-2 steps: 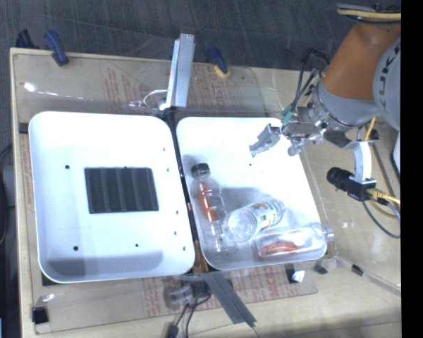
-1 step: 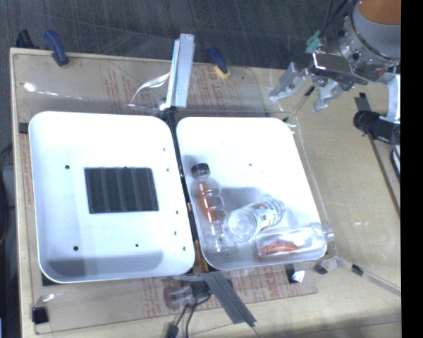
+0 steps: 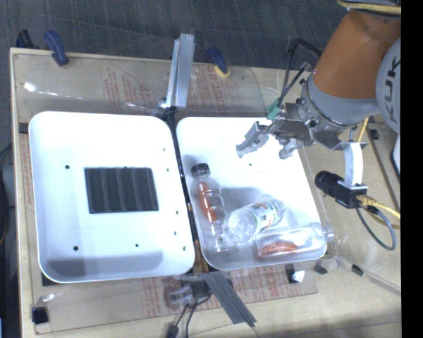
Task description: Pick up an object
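While the grey arm (image 3: 352,62) with its orange band reaches in from the right, the gripper (image 3: 268,141) hangs above the far part of the right bin (image 3: 225,134), near that bin's far right corner. Its two fingers (image 3: 248,142) are spread apart with nothing between them, and bare white bin floor shows under the gap.

Three clear plastic bottles lie in the near half of the right bin. The bottle with a black cap (image 3: 209,197) lies along the bin's left edge, cap toward the far side, with an orange label on its body. The middle bottle (image 3: 255,218) lies at a slant near the bin's centre, touching or just overlapping the first at its near end. The third bottle (image 3: 290,242) lies along the near edge toward the near right corner, with red showing inside it. All three are well apart from the gripper.

The left bin (image 3: 56,245) carries a dark ribbed rectangle (image 3: 121,189) near its centre.
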You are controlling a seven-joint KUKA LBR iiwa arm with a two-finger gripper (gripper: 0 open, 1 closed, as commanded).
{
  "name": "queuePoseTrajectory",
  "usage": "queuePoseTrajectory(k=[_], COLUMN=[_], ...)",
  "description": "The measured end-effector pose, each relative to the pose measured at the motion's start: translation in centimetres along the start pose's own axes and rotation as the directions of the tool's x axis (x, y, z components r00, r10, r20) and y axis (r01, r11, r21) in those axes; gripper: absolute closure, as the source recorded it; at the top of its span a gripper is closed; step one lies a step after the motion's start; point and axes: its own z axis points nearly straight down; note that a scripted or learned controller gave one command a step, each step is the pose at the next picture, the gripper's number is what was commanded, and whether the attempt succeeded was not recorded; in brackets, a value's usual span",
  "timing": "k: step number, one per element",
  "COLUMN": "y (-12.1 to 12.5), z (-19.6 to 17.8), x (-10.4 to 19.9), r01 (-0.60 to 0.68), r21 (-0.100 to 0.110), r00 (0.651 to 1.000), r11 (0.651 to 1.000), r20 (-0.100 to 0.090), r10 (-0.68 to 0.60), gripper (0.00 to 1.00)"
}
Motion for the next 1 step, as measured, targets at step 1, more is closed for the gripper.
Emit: queuePoseTrajectory(k=[1], y=[0.62], z=[10.2], x=[0.5], r01=[0.001], r21=[0.002], r00=[1.0], r11=[1.0], r20=[0.0], r10=[-0.001], gripper=[0.0])
